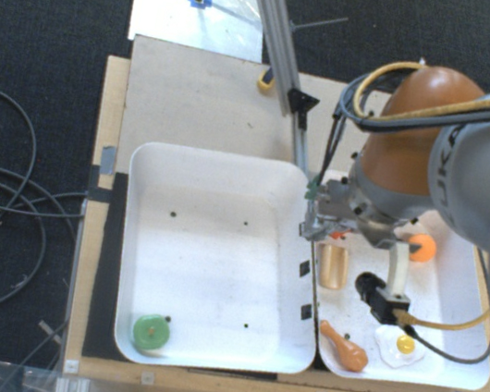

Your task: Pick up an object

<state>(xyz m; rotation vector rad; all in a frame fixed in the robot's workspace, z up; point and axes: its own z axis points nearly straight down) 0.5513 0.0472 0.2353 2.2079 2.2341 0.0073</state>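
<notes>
Looming over the right bin [440, 366], the gripper [339, 240] is hanging just above a tan cylinder [334, 265]; whether its fingers are gripping anything, I cannot tell. Judging by this, nothing is lifted yet; carrot [343, 346], fried egg [400, 347] and orange ball [421, 247] are lying nearby.

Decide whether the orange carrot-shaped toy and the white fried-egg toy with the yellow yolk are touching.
Apart. The camera view shows a strip of white bin floor between the orange carrot-shaped toy and the white fried-egg toy in the right bin.

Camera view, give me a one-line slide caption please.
KUKA arm lowers its pincer over a tan cylinder in the right bin, near a carrot and fried egg; left bin holds a green disc.
</notes>
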